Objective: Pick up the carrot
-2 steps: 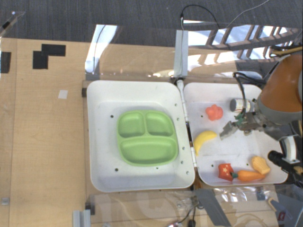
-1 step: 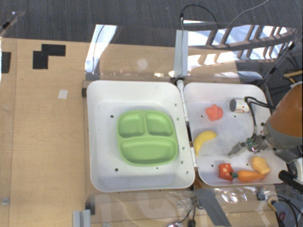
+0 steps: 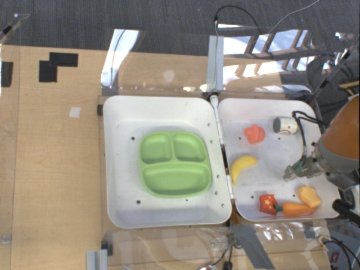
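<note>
The carrot (image 3: 298, 209) is orange and lies flat along the front wall of the right bin (image 3: 264, 110). A red pepper-like toy (image 3: 268, 204) touches its left end. My gripper (image 3: 295, 171) hangs over the right part of that bin, above and behind the carrot, apart from it. Nothing shows between it and the carrot but bare bin floor. The grey arm with its orange band (image 3: 344, 142) comes in from the right and covers the bin's right wall.
A yellow-orange lump (image 3: 310, 196) sits just behind the carrot's right end. In the same bin are a banana (image 3: 242, 166), a pink-red fruit (image 3: 254, 133) and a small white can (image 3: 286, 125). The left bin (image 3: 118, 151) holds a green divided plate (image 3: 174, 163).
</note>
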Tool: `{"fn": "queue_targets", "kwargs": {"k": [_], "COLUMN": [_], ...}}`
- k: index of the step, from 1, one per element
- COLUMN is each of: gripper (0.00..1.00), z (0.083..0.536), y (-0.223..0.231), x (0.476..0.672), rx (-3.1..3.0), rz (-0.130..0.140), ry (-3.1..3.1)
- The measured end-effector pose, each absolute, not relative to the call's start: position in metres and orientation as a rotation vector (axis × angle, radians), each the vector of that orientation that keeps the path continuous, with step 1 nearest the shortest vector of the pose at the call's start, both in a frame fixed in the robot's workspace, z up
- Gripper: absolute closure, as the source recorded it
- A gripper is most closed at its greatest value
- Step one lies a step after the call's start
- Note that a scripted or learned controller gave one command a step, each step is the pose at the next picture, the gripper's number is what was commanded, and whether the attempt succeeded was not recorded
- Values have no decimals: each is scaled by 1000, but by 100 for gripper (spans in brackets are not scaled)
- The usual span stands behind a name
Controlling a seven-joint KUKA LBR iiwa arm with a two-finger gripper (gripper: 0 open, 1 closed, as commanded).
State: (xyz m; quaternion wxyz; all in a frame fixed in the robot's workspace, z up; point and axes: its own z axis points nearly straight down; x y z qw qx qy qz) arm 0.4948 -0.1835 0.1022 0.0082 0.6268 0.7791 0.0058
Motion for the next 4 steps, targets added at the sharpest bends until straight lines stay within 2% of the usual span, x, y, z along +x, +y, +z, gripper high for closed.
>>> {"fn": "queue_targets", "kwargs": {"k": [1,2,3,4], "gripper": [100,100,100,100], "z": [91,92,93,92], "y": [-195,-106,-202,-141], "x": [493,494,489,494], "rx": [1199,1614,1374,607], "rz": [7,12,2,-3], "ry": [2886,2668,2816,3058]}}
